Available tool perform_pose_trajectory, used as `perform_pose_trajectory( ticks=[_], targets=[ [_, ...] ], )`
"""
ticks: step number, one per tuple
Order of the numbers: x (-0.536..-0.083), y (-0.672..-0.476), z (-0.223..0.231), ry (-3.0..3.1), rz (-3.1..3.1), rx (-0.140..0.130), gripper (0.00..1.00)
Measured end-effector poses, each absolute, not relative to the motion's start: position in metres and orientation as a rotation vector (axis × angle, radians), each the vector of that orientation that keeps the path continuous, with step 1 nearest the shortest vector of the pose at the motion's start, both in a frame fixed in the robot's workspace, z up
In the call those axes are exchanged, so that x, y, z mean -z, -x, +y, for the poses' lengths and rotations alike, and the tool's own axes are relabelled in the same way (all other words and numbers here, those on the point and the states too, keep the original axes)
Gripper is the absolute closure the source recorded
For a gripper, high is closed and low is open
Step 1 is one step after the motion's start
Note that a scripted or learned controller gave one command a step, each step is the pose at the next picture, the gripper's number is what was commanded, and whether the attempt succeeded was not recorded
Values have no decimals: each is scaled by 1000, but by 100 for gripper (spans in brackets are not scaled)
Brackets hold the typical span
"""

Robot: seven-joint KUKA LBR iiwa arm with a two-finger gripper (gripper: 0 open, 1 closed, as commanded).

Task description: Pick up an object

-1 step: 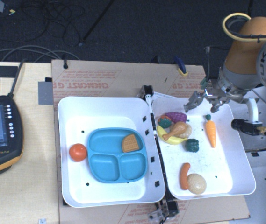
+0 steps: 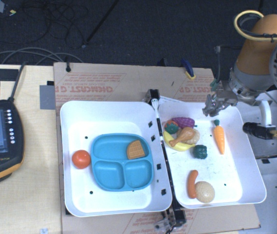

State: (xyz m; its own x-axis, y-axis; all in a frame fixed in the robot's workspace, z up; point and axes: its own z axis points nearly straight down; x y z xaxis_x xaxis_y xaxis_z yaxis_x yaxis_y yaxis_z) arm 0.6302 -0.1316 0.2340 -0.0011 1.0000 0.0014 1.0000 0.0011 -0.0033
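Gripper (image 2: pixel 215 107): hovering over right bin (image 2: pixel 252 145), far rim; finger spread cannot be told, nothing seen held. Carrot (image 2: pixel 219 138): lying just below it (likeliest target). Step: approaching, I judge. Next: descending, centring over carrot, closing across its width.

On the tabletop (image 2: pixel 104 82) I count two white bins: the left bin (image 2: pixel 75 116) and the right bin (image 2: pixel 248 179). In the left bin there is one blue divided plate (image 2: pixel 116 172), one waffle piece (image 2: pixel 136 150) on it, and one tomato (image 2: pixel 81 159). In the right bin there is one carrot (image 2: pixel 219 138), one sausage (image 2: pixel 192 183), one beige ball-like thing (image 2: pixel 205 191), one broccoli (image 2: pixel 200 151), one banana (image 2: pixel 177 145), one chicken leg (image 2: pixel 187 136), one purple vegetable (image 2: pixel 183 122) and one small teal-and-orange item (image 2: pixel 171 128), hard to identify.
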Motion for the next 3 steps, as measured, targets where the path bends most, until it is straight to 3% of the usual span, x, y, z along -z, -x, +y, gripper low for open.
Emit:
perform_pose_trajectory(
  ticks=[1,2,3],
  targets=[
    [-437,-583,-101,2225,-2232,14,100],
    [-373,-523,-62,2212,-2217,-9,100],
    [-305,-489,-14,2210,-2218,-11,100]
  ],
)
